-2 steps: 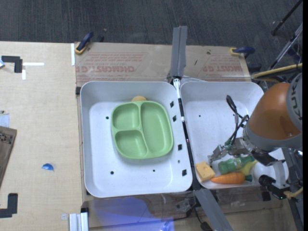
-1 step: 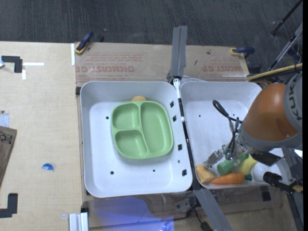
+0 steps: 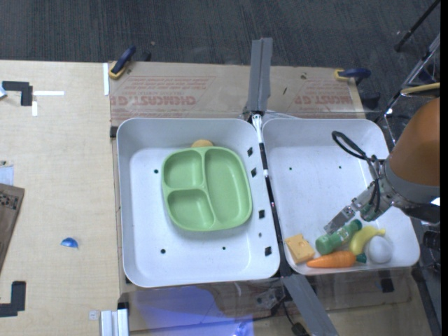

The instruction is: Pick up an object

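From my seat I have the arm [image 3: 417,161] reaching in from the right, bent down over the right bin [image 3: 315,166]. The gripper [image 3: 344,220] sits low in that bin's near right corner, angled toward a small heap of play food. That heap is where my pick has to come from: a green bottle-shaped piece [image 3: 334,240], a yellow banana [image 3: 365,237], a white egg [image 3: 379,250], an orange carrot [image 3: 332,260] lying along the front wall, and a yellow cheese wedge [image 3: 299,248] just to their left. They lie bunched together, touching or nearly so, probably because the bin floor lets things slide into the corner.

The jaws look parted a little, with the tips just above the green piece and touching nothing I can be sure of; at this slant the fingers blur into the grey metal, so I read them as open but only tentatively. Nothing is held between them.

The left bin [image 3: 140,208] carries a green divided plate [image 3: 207,187], with something small and yellow [image 3: 202,143] peeking out behind its far rim. A black cable [image 3: 350,145] loops off the wrist over the right bin's floor.

My judgement: the approach is set for the green piece, and crowding from the banana could spoil the grasp.
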